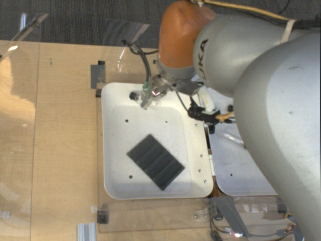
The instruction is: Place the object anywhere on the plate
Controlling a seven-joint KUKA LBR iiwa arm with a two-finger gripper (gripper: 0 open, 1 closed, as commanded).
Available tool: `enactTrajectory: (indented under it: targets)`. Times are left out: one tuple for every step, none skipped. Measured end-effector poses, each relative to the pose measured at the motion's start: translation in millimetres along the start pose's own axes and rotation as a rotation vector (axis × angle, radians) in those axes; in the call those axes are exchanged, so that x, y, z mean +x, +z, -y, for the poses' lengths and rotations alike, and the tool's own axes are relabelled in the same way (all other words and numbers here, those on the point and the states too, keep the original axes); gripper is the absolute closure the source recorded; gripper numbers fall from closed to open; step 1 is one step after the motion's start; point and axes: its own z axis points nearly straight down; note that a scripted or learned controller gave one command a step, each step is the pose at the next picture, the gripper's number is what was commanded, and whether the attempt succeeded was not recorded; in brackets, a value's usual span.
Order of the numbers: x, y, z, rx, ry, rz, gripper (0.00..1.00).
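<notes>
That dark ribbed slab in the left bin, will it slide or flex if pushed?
The dark ribbed slab lies flat on the smooth floor of the left bin, so it would probably slide, not roll or tip. Straight edges suggest stiffness. Its low profile likely makes gripping awkward.

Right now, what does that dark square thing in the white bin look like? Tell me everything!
The dark plate is a flat, four-sided slab, dark grey to black, with faint lines running along it like ridges. It looks matte, maybe rubber or plastic. It lies flat on the floor of the left bin, turned so its corners point like a diamond, toward the bin's near right part. Nothing rests on it, and the gripper is apart from it, by the far rim.
</notes>
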Motion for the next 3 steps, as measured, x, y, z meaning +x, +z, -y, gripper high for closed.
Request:
enactTrajectory:
  targets:
    - [16,-125,-32,-0.008,-0.488,0.005,1.00]
    - [70,-260,-40,-0.010,-0.766,0.007,1.00]
    - [67,-238,-42,-0.004,-0.401,0.003,1.00]
